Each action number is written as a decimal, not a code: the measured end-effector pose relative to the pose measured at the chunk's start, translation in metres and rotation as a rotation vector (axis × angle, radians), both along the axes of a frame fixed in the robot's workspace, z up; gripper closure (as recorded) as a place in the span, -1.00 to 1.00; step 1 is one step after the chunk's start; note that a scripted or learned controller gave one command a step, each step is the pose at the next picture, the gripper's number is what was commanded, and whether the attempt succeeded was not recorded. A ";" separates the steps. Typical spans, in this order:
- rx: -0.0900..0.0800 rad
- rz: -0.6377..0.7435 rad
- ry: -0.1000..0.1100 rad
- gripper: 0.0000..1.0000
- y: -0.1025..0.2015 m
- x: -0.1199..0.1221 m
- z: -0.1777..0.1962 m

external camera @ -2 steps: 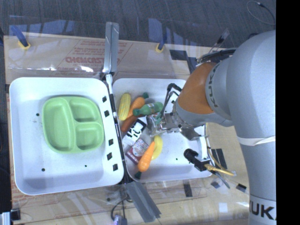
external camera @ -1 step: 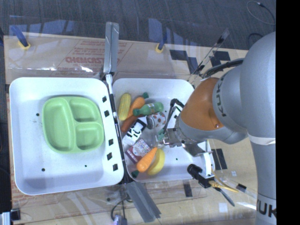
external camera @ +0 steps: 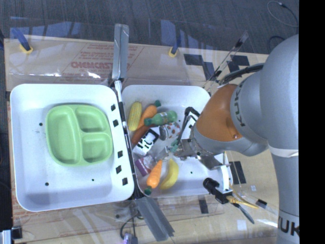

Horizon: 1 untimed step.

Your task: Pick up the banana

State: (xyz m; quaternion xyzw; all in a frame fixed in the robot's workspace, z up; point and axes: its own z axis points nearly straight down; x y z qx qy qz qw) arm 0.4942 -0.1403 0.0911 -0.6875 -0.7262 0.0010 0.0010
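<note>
The yellow banana (external camera: 172, 174) lies near the front of the right bin (external camera: 195, 93), curved, with a small orange carrot (external camera: 155, 174) right beside it on the left. My gripper (external camera: 179, 147) hangs low over the middle of that bin, just behind and above the banana, under the orange wrist band (external camera: 218, 118). The arm's bulk hides much of the gripper. Nothing can be seen held in it.
An ear of corn (external camera: 134, 116), a second carrot (external camera: 148, 114), a green bottle (external camera: 162, 118) and a black-and-white pack (external camera: 146, 140) crowd the right bin's left half. A green divided plate (external camera: 79, 134) sits in the left bin (external camera: 25, 151).
</note>
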 end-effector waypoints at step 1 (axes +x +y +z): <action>0.000 0.005 0.002 1.00 0.000 0.000 0.009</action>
